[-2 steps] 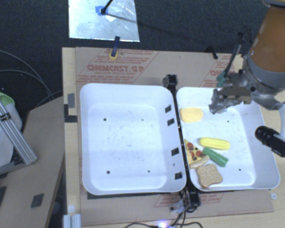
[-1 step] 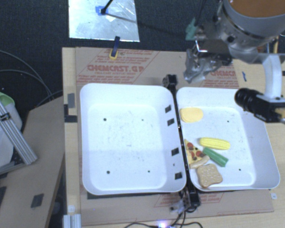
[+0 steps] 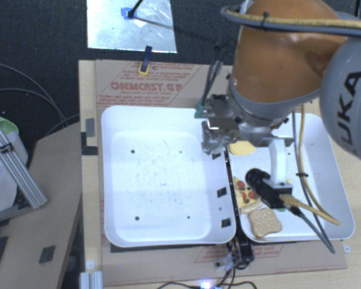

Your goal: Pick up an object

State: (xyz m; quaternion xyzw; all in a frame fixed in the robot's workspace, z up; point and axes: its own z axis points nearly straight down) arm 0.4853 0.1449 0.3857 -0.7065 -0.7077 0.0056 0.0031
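- White plastic bins sit side by side on the bench, and the things to pick lie in the right bin [image 3: 326, 182]: a yellow piece [image 3: 244, 149] near its inner wall, a pizza slice [image 3: 245, 192] lower down, and a brown piece of toast [image 3: 265, 222] at the front corner, just beside the pizza.
- The gripper [image 3: 215, 142] hangs low over the wall between the two bins – at the edge of the left bin [image 3: 162, 185], near the yellow piece but apart from the pizza and the toast.
- Whether the gripper is wide or narrow I cannot tell (the big wrist hides much of it), and I see nothing held in it.
- My judgement: nothing is picked up yet. The reaching part seems nearly done – the closing on a thing and the lifting are left.
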